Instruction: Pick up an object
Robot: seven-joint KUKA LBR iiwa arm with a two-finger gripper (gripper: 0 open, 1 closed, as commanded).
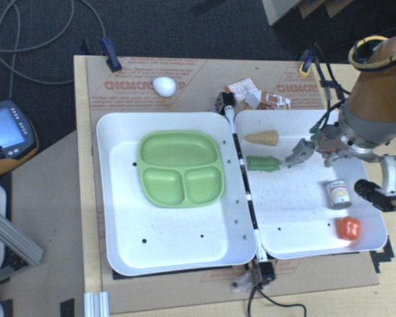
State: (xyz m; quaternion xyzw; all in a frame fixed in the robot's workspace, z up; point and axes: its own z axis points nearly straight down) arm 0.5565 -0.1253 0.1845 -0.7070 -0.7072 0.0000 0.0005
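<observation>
The right bin (303,233) holds a tan cone-shaped piece (261,138), a green oblong object (263,164), a small labelled can (338,193) and an orange-red object (348,228). My gripper (301,152) hangs over the upper middle of this bin, just right of the green object and below-right of the cone. I see nothing held in it. The arm's body hides the bin's upper right corner.
The left bin (119,230) carries a green divided plate (181,167). Behind the bins on the cardboard lie a white egg (164,86) and some crumpled wrappers (254,95). Blue clamps (110,53) grip the bench's back edge. A black arm fitting (376,195) sticks out near the can.
</observation>
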